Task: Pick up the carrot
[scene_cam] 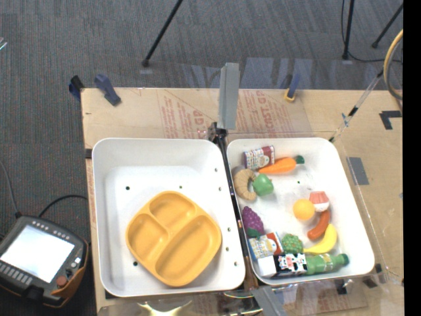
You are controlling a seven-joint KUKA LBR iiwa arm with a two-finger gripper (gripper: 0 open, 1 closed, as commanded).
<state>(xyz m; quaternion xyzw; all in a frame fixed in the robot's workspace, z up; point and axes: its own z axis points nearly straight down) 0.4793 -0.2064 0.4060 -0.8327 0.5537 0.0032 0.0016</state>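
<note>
Carrot point(279, 166) – right bin point(352, 196), far end – beside can point(258, 157).

Carrot point(279, 166) sits near the top of the right bin point(342, 176), next to a small can point(258, 157). Left bin point(112, 170) has a yellow divided plate point(173, 237).

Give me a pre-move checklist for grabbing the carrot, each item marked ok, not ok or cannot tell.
1. Carrot located: ok, it lies at the far end of the right bin.
2. Carrot uncovered from above: ok, nothing lies over it.
3. Room around the carrot: not ok, the small can sits close at its tip and the green fruit lies just below.
4. Carrot lying flat for a top grasp: ok, it rests on its side, leaf end toward the right wall.
5. Far wall clearance: cannot tell, the carrot is near the rim.
6. Left bin contents out of the way: ok, the yellow plate sits there.
</note>
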